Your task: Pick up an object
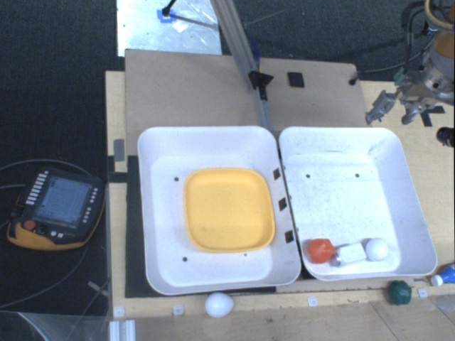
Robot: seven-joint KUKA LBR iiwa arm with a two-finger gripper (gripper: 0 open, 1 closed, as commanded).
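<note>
My gripper hangs above the bench just beyond the far right corner of the right bin. Its two fingers are spread open with nothing between them. At the near edge of the right bin lie a red object, a small white block and a white ball, close together in a row. A square yellow plate lies flat in the middle of the left bin.
A white egg-shaped object, a dark green ball and a blue-tipped item lie on the bench in front of the bins. A teach pendant rests on the floor at the left. A slanted metal pole stands behind the bins.
</note>
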